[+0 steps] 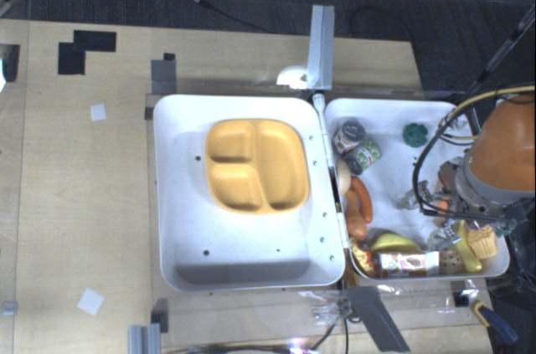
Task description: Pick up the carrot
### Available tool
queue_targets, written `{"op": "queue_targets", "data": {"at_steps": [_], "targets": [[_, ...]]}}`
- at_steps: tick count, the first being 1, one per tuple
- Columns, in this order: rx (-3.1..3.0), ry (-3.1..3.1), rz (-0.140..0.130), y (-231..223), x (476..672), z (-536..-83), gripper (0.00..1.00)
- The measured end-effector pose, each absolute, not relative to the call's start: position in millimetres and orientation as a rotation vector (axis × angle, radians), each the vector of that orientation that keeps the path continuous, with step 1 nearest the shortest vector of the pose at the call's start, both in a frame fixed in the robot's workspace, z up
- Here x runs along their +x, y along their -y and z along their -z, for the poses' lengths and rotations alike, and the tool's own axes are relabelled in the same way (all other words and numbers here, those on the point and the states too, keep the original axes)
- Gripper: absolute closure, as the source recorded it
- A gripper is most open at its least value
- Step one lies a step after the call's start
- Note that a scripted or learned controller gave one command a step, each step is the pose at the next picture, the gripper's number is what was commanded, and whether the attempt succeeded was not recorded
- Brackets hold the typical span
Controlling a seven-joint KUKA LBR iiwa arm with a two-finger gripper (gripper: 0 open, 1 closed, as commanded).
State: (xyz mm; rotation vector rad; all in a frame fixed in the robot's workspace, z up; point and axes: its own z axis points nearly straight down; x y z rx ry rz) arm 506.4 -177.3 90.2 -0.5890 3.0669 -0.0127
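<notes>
Looking down at a slant, the camera view shows two white bins side by side. The left bin (180, 202), mid-frame, carries a yellow divided tray (254, 164). The right bin (385, 114) holds the clutter: a small can (356, 151) near its upper left, a dark green object (414, 134) toward the top, and along its lower edge a banana (394, 243) and a wrapped packet (408, 263).

The carrot (359, 206) lies against the right bin's left wall, orange and elongated, running roughly top to bottom, just above the banana and below the can.

At the frame's right edge, the arm's orange band (505, 147) hangs over the right bin's lower right corner. The gripper (456, 223) sits beneath it among cables; whether it is spread or pressed together I cannot tell.

The step appears to be the approach: the carrot lies apart from the tool, untouched. The next move probably calls for travelling leftward across the bin, aligning across the carrot's narrow width, and descending close to the wall without striking it.
</notes>
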Motion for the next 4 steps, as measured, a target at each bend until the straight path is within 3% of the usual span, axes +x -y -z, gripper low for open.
{"op": "queue_targets", "data": {"at_steps": [4], "targets": [[-0.589,-3.067,0.013,177.3,506.3,-90.2,0.0]]}}
